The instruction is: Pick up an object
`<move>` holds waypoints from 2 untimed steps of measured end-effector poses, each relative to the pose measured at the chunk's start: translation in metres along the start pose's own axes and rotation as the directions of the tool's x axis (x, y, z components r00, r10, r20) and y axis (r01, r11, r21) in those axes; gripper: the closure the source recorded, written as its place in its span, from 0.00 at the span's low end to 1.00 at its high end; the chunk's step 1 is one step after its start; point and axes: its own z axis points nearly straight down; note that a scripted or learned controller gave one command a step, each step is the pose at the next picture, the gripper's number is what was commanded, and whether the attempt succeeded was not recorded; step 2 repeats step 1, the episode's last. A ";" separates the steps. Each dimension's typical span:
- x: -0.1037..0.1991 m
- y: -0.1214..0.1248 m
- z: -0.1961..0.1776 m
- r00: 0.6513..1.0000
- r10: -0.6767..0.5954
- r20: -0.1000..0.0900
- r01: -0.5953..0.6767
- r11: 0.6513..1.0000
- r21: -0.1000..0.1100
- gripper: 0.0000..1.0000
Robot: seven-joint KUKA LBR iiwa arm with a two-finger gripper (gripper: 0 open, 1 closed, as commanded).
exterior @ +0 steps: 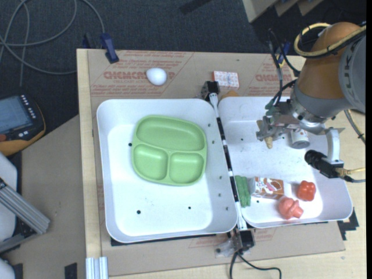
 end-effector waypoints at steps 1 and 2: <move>0.052 0.013 -0.029 1.000 0.000 0.000 0.000 1.000 0.000 1.00; 0.052 0.013 -0.029 1.000 0.000 0.000 0.000 1.000 0.000 1.00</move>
